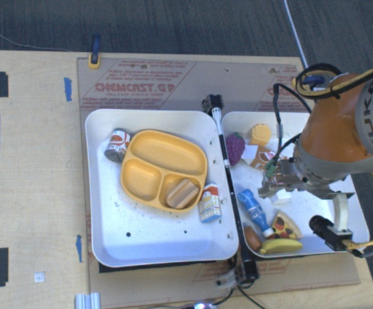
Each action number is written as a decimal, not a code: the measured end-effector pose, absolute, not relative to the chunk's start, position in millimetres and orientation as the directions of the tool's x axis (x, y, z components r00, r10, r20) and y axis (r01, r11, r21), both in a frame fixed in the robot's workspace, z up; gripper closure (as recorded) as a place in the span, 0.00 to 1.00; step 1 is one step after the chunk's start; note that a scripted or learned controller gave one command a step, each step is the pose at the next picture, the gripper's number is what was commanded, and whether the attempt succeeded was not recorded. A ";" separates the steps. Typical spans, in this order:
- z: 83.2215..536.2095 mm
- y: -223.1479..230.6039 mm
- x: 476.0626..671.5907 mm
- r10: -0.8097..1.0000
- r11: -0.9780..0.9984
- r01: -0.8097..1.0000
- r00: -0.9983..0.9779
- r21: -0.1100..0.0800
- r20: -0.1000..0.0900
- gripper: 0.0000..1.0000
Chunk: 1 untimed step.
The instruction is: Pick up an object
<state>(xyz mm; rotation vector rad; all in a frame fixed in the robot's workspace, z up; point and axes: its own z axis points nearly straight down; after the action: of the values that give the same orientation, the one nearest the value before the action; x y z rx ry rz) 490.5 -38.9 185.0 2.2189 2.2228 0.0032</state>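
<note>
Gripper (278, 187) low in right bin (360, 221), jaw state: can't tell, wrist hides it. Blue bottle (253, 212) just left-below gripper, long axis slanting twd banana (282, 244). Nearest pick candidate, prob.

The gripper (271, 187) is largely covered by the arm's wrist, and the state of its fingers cannot be determined. The arm (341, 134) is cut off by the right edge of the picture. Much of the floor of the right bin (360, 221) beneath and to the right of the gripper is hidden by the arm. A brown item (262, 158) just above the gripper is partly concealed and cannot be identified. Print on the small carton (209, 204), in the other bin left of the gripper, is too small to be read.
</note>
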 end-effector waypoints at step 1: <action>184.8 -39.5 490.2 1.000 0.000 1.000 0.000 0.001 0.000 0.00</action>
<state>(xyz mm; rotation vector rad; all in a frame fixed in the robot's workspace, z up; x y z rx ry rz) 490.2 -39.5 184.8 2.2203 2.2214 0.0020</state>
